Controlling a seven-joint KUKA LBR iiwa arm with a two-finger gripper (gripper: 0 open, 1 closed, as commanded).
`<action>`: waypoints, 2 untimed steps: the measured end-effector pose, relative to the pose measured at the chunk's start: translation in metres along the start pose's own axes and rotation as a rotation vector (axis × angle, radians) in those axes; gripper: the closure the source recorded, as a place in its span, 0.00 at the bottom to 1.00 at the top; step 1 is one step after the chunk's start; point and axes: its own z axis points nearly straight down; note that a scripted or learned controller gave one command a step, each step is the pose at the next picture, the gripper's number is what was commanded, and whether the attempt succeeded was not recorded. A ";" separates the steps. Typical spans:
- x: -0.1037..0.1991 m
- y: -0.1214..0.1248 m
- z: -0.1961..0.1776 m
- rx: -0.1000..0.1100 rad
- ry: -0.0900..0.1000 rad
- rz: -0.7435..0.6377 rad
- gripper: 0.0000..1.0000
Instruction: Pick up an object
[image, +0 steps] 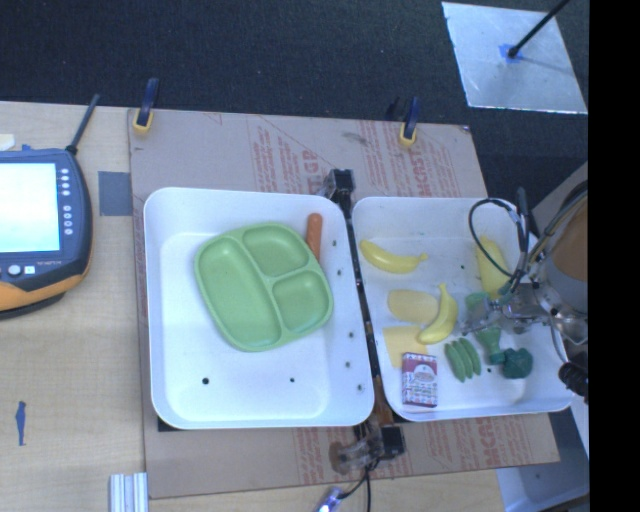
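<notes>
The desk (60, 400) carries two white bins side by side. The left bin (180, 390) holds a green divided plate (263, 285), with a small orange carrot (314, 236) just beside its upper right edge. The right bin (440, 212) is crowded with bananas (392, 259), (441, 315), (490, 265), a yellow slice (410, 303), a small red box (420, 381), green pea pods (462, 358) and a dark green broccoli piece (515, 363). The gripper (497, 320) sits low at that bin's right side, near the pods and broccoli; I can't make out its opening.
</notes>
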 end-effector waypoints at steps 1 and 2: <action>-0.001 0.001 -0.011 0.000 -0.002 -0.006 1.00; 0.077 0.049 0.008 -0.011 -0.002 -0.003 1.00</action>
